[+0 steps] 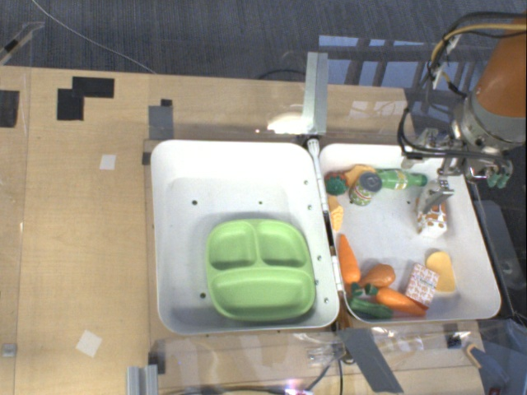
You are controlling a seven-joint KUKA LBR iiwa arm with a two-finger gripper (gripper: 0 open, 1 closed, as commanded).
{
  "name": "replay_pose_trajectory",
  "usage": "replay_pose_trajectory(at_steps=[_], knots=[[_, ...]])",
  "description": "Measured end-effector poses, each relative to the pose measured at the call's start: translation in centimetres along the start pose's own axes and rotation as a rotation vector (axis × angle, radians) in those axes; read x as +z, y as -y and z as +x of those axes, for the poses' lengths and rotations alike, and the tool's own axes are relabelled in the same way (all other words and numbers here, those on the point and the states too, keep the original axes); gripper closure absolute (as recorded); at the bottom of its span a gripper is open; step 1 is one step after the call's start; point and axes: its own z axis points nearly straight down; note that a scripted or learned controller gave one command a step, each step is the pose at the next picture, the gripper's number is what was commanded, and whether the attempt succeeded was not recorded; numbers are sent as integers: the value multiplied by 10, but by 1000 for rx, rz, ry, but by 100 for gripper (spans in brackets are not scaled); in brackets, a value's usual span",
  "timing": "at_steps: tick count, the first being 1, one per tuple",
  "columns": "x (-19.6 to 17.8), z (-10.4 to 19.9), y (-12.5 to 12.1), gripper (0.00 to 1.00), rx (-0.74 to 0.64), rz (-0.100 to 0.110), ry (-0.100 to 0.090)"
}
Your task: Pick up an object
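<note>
White-and-brown small carton point(432, 217) sits in the right bin point(486, 303), directly under our gripper point(442, 191); gripper opening we can't tell. Likely light, stiff, crushable: we'd pinch its flat sides.

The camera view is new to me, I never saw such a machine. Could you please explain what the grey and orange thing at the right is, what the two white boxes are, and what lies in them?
This is one photo from a fixed camera above the bench, looking down at a slant. The grey and orange thing is a robot arm reaching in from the right. Its gripper hangs over the right bin, just above a small white and brown carton; I cannot tell if it holds the carton.

The left bin holds a green divided plate. The right bin holds toy food: a green bottle, a small can, carrots, a patterned box and a yellow piece.
</note>
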Motion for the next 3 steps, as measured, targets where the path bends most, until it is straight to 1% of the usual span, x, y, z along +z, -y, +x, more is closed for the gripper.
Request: replay_pose_trajectory(at_steps=[1,2,3], knots=[[167,16,27,0,132,0,5],[174,85,31,0,160,3,10],[160,79,31,100,153,6,29]])
